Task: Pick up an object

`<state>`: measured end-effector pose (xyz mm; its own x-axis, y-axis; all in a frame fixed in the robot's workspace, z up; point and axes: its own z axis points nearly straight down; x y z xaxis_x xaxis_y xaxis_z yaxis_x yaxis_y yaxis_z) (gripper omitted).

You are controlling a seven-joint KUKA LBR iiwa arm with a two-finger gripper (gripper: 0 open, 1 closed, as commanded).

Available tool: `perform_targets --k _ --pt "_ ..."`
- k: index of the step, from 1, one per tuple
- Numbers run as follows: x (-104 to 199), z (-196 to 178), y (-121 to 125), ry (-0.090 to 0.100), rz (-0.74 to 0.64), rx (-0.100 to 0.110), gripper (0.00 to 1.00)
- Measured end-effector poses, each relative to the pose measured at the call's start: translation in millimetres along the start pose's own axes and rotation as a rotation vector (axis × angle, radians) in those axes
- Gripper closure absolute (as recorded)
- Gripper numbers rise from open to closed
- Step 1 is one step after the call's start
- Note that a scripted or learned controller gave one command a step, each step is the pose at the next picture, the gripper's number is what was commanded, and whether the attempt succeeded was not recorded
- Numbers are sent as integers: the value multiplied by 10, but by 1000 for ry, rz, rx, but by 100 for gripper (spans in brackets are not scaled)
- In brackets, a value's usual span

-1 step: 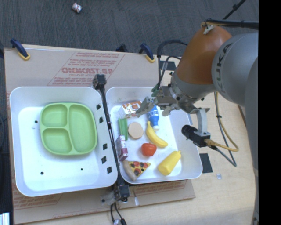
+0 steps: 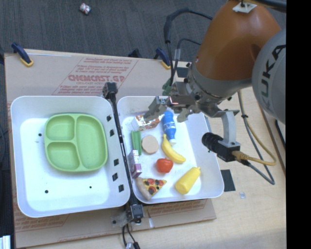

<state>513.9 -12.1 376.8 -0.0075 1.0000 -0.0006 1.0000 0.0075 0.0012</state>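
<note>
Left to right. Left bin (image 2: 19, 146), left half of frame: one green divided plate (image 2: 76, 142) (three compartments) and nothing else loose that I can make out. Black clips (image 2: 118, 146) run down the seam between the two bins.

Right bin (image 2: 206, 165), centre of frame, holds the pickable stuff: one green stick-shaped item (image 2: 136, 141) along the left wall, one small purple-and-white packet (image 2: 135, 167) below it, one pizza slice (image 2: 150, 186) at lower left of the bin, one crinkly foil wrapper (image 2: 146, 121) at the top, one tan round disc (image 2: 150, 144) (cookie or bun, can't say), one tomato (image 2: 164, 165), one banana (image 2: 171, 151), one blue bottle (image 2: 169, 125) with a white cap, one yellow squeeze bottle (image 2: 188, 179) at lower right. Nine items, one of each.

Gripper (image 2: 171, 108) sits at upper centre, over the top edge of the right bin, right above the wrapper and blue bottle. Fingers look spread fairly wide, one toward the wrapper, one on the bottle's far side; nothing is visibly between them.

Step, as I judge it: approach, no grasp made. Likely target is the blue bottle or wrapper (closest). Next move needs a descent centred on one item, then closing; the two lie just beside each other, so catching both or nudging one aside is a risk.

Top left of frame: one small shiny scrap (image 2: 85, 8) on the floor.
</note>
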Motion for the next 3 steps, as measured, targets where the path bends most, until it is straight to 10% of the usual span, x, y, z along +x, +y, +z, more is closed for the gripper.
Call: perform_targets --k 1,2,3 --pt "-245 -1052 -369 -1 0 -4 0" --pt "-132 187 -377 0 2 4 0" --pt "590 640 -368 -1 -1 3 0"
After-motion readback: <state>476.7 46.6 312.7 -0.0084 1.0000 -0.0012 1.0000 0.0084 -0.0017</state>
